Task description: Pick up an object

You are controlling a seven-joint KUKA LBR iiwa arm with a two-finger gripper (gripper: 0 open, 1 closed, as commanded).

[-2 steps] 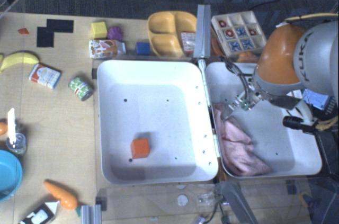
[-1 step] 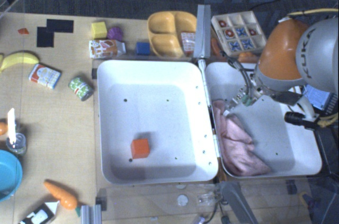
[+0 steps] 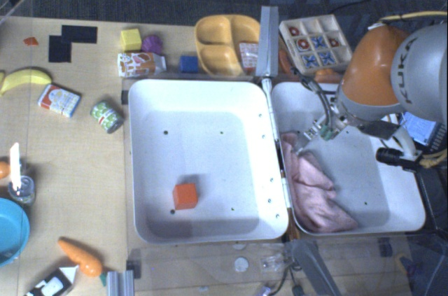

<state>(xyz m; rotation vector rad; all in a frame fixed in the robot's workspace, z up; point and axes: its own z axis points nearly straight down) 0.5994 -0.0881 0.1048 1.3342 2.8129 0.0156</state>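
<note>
An orange cube (image 3: 185, 196) lies in the left white bin (image 3: 203, 106), toward its near left. A crumpled pink cloth (image 3: 313, 184) fills the left part of the right bin (image 3: 392, 203). My gripper (image 3: 313, 136) hangs low in the right bin, just above the cloth's upper end. Its fingers (image 3: 304, 141) point down and left toward the cloth. I see nothing held between them, and the gap is too small to judge.
On the bench left of the bins lie a banana (image 3: 24, 80), a small carton (image 3: 59, 101), a green can (image 3: 107, 116), a blue bowl (image 3: 10, 230) and a carrot (image 3: 80, 257). A yellow divided dish (image 3: 225, 44) and a game board (image 3: 315, 40) stand behind the bins.
</note>
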